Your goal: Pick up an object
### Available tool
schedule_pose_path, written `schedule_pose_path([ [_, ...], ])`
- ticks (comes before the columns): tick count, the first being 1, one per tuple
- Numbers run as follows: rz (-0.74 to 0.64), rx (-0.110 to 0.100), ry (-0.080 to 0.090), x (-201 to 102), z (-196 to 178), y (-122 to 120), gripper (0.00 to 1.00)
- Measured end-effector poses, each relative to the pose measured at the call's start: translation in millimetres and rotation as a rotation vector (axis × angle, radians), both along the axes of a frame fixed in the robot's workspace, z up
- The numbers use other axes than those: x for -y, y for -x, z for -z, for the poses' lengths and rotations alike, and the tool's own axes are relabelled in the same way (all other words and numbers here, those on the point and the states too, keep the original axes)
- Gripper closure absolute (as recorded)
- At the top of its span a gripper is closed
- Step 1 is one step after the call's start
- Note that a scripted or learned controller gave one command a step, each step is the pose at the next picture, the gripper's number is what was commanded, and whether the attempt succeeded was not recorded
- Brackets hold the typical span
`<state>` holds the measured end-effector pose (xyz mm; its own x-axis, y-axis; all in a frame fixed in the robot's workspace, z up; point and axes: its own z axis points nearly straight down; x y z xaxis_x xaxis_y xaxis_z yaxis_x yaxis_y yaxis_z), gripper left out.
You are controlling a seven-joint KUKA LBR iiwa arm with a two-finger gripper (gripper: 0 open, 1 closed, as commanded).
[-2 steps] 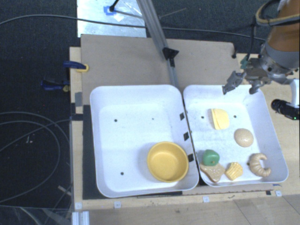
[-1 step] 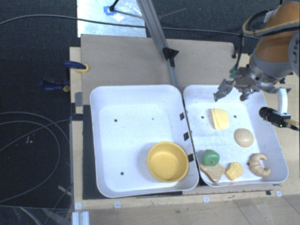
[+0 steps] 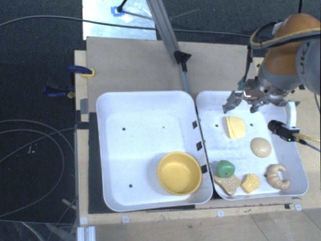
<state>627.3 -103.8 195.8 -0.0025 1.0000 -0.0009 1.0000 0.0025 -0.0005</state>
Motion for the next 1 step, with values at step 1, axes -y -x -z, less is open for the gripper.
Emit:
schedule_pose_path([
  [1,0.001,-0.003,-0.001,-4.1,56.0,9.3,0.0],
])
